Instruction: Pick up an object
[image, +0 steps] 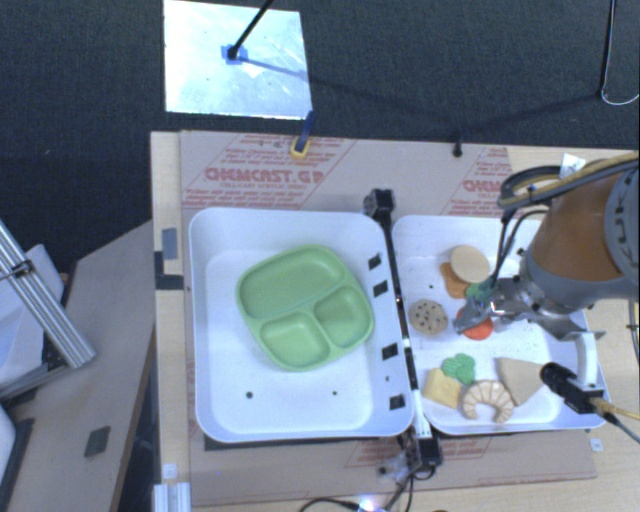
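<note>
Gripper (477, 318) hung low in the right bin (420, 240), over a red piece (479, 332); whether it was clenched could not be told. That piece lay beside the cookie (430, 317), its long axis unclear.

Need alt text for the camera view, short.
The grey arm's gripper hangs low over the right bin, above a red item among toy foods: cookie, croissant, cheese wedge, broccoli. The left bin holds a green divided plate.
</note>
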